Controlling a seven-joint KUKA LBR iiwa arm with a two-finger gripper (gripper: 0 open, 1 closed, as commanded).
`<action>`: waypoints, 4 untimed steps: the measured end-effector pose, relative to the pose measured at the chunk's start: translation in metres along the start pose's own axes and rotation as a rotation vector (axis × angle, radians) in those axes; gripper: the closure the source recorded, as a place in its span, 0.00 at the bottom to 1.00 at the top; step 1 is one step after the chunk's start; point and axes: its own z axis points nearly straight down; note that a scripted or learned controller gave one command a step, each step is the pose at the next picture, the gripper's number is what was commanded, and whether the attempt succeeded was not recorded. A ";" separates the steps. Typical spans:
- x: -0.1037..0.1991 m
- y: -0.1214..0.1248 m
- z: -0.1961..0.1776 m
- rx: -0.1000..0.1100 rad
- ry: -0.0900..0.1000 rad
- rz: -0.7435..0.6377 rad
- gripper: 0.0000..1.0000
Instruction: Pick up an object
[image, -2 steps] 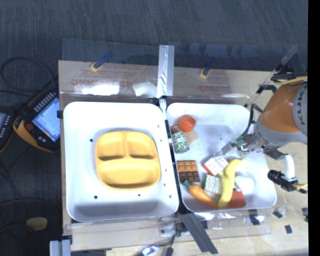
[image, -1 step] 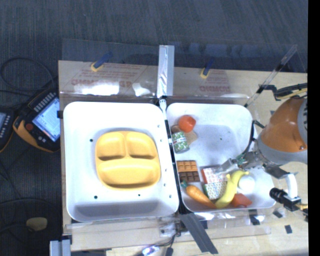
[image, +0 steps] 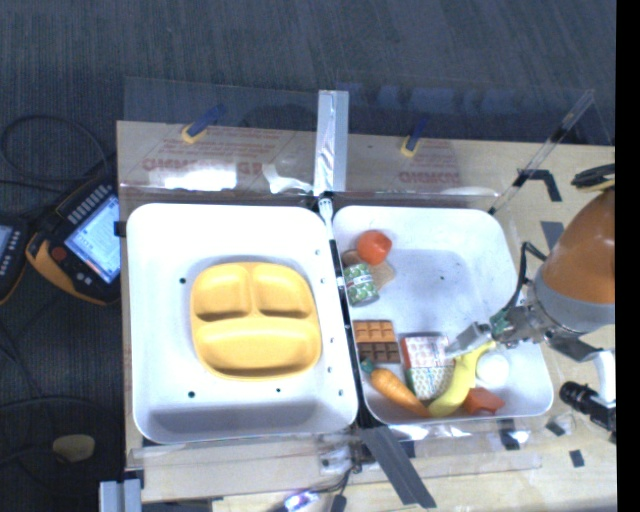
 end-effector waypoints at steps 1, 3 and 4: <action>0.000 0.000 0.000 0.000 0.000 0.000 0.00; 0.016 0.011 0.025 -0.025 -0.013 -0.089 1.00; -0.004 -0.001 -0.065 0.001 -0.004 -0.103 1.00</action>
